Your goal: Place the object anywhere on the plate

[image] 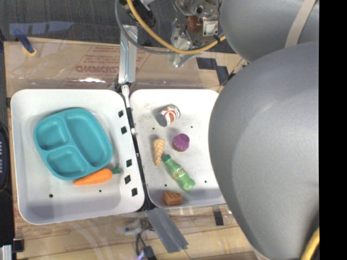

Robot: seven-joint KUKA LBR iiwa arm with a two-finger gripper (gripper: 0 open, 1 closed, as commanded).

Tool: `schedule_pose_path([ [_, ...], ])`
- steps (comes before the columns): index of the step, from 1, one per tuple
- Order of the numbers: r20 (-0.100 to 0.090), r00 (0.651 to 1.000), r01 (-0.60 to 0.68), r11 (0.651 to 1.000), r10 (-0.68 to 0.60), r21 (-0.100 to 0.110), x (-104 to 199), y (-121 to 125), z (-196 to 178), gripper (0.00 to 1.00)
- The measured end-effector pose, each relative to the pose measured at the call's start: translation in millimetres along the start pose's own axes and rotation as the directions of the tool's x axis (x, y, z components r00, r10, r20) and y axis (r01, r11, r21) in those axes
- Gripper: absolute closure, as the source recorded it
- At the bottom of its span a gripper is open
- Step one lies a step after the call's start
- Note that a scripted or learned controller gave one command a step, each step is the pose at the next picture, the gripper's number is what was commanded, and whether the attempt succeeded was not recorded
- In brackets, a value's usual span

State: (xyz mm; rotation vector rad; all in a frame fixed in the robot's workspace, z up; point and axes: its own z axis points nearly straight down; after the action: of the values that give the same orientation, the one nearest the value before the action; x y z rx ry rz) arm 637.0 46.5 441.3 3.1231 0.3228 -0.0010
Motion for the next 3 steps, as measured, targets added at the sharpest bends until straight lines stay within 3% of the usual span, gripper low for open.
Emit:
schedule_pose_path([
  [2,0.002,1.000,0.010,1.000,-0.010,-0.006,2,0,-20,1.00],
  [3,0.015,1.000,0.016,1.000,-0.016,0.005,-14,43,107,1.00],
])
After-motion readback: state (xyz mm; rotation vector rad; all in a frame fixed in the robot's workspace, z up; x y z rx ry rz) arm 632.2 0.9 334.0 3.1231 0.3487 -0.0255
